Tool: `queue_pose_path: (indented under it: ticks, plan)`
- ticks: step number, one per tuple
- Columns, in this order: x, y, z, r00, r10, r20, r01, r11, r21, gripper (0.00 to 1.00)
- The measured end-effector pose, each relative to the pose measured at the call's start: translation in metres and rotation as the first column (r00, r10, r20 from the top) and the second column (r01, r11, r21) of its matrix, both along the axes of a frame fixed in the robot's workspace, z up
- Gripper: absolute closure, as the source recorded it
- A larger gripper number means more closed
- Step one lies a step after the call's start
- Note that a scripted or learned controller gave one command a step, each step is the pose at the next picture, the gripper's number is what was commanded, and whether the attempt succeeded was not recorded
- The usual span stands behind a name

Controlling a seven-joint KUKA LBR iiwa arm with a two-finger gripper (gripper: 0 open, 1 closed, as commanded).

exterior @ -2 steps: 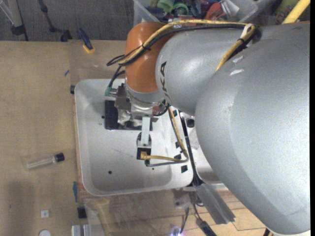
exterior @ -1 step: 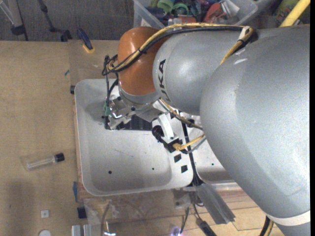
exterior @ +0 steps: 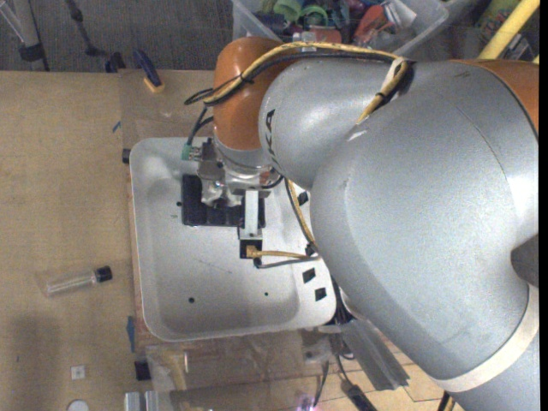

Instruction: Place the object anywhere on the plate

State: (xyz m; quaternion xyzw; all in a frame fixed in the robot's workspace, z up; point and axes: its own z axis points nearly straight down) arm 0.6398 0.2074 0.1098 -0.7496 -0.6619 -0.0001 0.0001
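Camera view: gripper (exterior: 224,202) over white bin (exterior: 163,255)

The grey arm (exterior: 411,195) reaches in from the right; its hand (exterior: 224,202) points downward.

You are looking at an arm (exterior: 411,187) with a plain silver-grey shell and an orange band (exterior: 240,92) above its wrist. A yellow cable (exterior: 325,54) runs along the top of the grey casing. The gripper (exterior: 224,205) assembly below the band is black with pale metal parts. The bin (exterior: 171,289) beneath it is white and carries a few small dark specks. The bench (exterior: 60,187) around it is light tan. On that tan surface you see a clear tube (exterior: 75,279) with a black cap. The crate (exterior: 342,7) at the top is translucent pale grey and holds green, red, blue and teal items.
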Motion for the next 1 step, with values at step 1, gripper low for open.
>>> queue_pose_path:
  ticks: [1]
  plan:
    - [0.0219, 0.0190, 0.0000, 0.982, -0.189, -0.019, 0.189, 0.982, -0.005, 1.00]
